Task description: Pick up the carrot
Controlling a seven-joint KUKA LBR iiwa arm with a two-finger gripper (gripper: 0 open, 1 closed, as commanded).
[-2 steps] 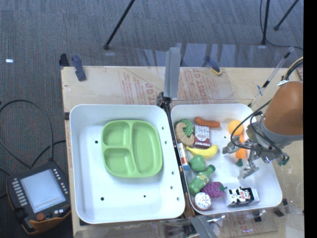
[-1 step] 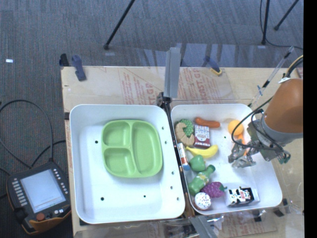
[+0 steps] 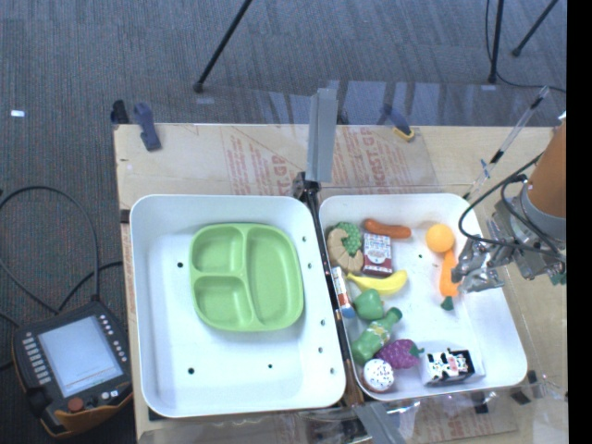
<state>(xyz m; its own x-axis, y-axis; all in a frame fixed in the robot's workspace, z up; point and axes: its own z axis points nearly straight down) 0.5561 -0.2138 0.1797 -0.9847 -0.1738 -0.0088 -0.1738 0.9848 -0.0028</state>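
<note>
- Plywood bench (image 3: pixel 231 160) on dark carpet carries two shallow white plastic bins; the left bin (image 3: pixel 148 340) holds a green three-compartment plate (image 3: pixel 247 276).
- Right bin (image 3: pixel 495 340) holds the clutter: an orange ball (image 3: pixel 440 238) just above the carrot, a yellow toy banana (image 3: pixel 381 282) to its left, a red sausage (image 3: pixel 388 229) further up-left, a cow-print carton (image 3: pixel 450 364) below.
- Slim orange plastic carrot (image 3: pixel 448 278), green tip downward, lies near the bin's right wall.
- Metal two-finger gripper (image 3: pixel 472 268) sits just right of the carrot, seemingly touching; finger opening and any grasp cannot be told.
</note>
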